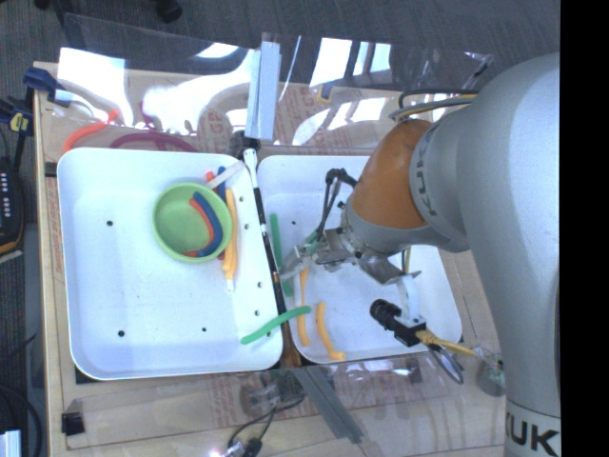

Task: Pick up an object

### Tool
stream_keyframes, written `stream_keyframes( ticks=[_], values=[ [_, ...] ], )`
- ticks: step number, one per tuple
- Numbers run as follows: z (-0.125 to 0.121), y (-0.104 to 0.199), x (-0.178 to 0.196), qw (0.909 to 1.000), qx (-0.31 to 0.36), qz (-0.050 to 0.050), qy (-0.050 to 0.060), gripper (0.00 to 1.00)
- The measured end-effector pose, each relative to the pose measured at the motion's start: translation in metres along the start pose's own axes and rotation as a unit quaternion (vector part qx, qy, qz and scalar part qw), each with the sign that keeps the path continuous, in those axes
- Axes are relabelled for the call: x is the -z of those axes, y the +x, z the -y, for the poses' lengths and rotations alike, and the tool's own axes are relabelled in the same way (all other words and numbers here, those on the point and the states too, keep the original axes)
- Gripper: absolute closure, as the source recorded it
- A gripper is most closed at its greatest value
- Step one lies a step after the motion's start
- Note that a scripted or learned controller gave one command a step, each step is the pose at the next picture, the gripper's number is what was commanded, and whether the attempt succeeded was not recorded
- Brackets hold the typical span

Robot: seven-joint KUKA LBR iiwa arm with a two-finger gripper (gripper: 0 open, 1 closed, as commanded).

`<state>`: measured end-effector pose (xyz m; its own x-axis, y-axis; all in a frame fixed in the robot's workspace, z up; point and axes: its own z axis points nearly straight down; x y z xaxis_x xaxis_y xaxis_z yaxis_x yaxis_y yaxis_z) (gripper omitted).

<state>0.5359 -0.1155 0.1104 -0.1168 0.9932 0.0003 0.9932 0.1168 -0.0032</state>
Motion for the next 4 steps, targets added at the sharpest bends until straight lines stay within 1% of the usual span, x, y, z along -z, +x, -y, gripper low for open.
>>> stream_keyframes(
  ticks=[1, 2, 3, 4],
  values=[
    [-0.026, -0.003, -0.017, 0.9991, -0.043, 0.001, 0.0, 0.0],
    [-0.027, 0.002, -0.006, 0.9992, -0.039, -0.004, 0.0, 1.0],
    [-0.027, 0.0, -0.006, 0.9992, -0.04, -0.003, 0.0, 0.0],
    [0.028, 0.0, -0.018, 0.9994, -0.034, 0.001, -0.001, 0.0]
  ],
)
